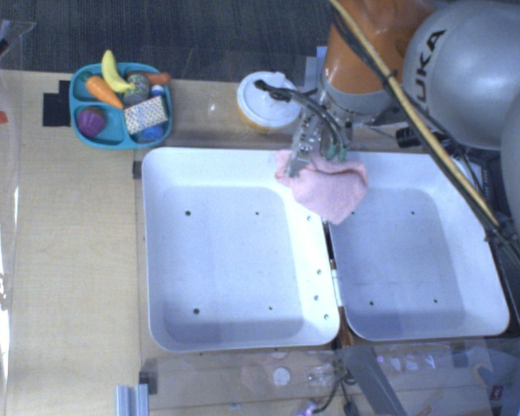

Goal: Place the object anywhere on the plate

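Over the seam between the two white bins, up near their back edge, the gripper point(316, 150) hangs with a pink cloth point(328, 189) pinched in its fingers. The cloth is a soft, pale pink thing, kinda fuzzy looking, all bunched up and crumpled at the top where the fingers have it, then drooping down into a loose lump with a rounded lower edge. It dangles above the divide, partly over the back right corner of the left bin point(225, 250) and partly over the back left corner of the right bin point(416, 267). Whether the bottom of it brushes the rim can't be told from this angle.

The arm point(451, 50) comes in from the right, big grey body with the orange section point(373, 24) sitting right above the wrist, and a yellowish cable point(399, 94) running along it.

Behind the bins, on the wooden bench point(61, 258), sits a white plate with a yellow rim point(262, 100), just beside the gripper and touching nothing pink. Further left there's a blue divided tray point(117, 107) holding toy food: a banana point(113, 72), a carrot point(102, 92), something purple point(91, 121).
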{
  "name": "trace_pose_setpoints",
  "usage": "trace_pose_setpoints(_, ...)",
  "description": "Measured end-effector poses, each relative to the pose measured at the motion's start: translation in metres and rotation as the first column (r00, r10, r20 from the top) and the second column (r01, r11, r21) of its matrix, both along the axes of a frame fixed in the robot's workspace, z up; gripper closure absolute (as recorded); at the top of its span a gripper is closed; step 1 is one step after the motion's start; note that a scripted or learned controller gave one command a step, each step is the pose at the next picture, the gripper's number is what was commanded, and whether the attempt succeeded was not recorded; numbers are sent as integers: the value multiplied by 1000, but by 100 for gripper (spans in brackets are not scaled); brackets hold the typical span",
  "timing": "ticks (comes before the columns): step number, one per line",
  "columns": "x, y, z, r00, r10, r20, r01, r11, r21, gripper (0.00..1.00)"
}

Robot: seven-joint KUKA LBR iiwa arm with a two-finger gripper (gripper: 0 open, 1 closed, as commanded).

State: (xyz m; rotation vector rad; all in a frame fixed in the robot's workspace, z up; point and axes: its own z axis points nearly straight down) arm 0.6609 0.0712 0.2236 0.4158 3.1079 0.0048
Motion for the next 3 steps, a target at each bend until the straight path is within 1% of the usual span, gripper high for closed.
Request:
trace_pose_setpoints(1, -12, 58, 9, 965, 262, 2, -262, 965, -1, 100)
trace_pose_setpoints(2, -18, 110, 6, 964, 264, 2, -264, 964, 0, 100)
trace_pose_setpoints(3, -18, 109, 6, 965, 264, 3, -264, 965, 0, 0)
